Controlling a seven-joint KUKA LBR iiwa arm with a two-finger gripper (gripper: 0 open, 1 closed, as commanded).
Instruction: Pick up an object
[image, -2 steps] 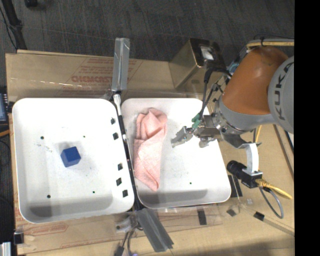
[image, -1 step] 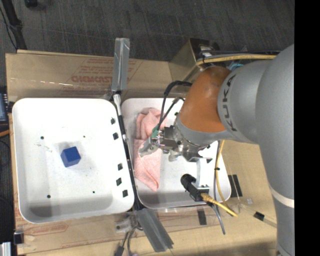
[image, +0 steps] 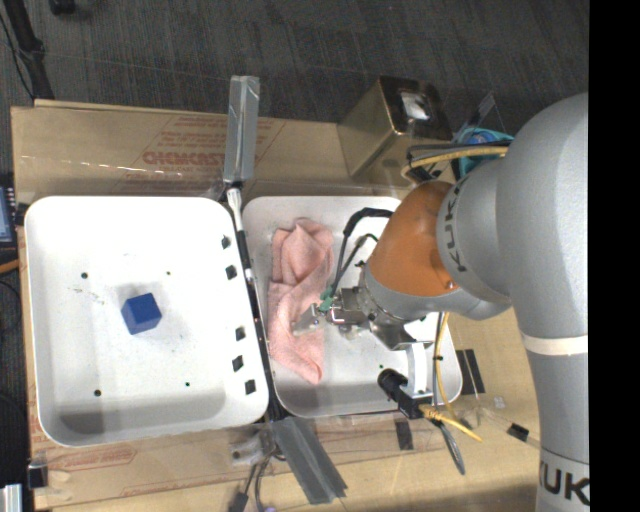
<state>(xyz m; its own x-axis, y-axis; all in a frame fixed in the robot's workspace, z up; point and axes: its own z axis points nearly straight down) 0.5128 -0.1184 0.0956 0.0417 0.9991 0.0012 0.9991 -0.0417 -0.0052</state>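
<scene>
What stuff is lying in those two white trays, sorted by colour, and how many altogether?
Blue: 1, a small blue cube in the left bin.
Pink: 1, a crumpled pink cloth in the right bin, with the gripper over its edge.
Total: 2 things.

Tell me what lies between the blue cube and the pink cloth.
In the camera view, bare white floor of the left bin, then the two bins' adjoining walls, separate the blue cube from the pink cloth.
</scene>
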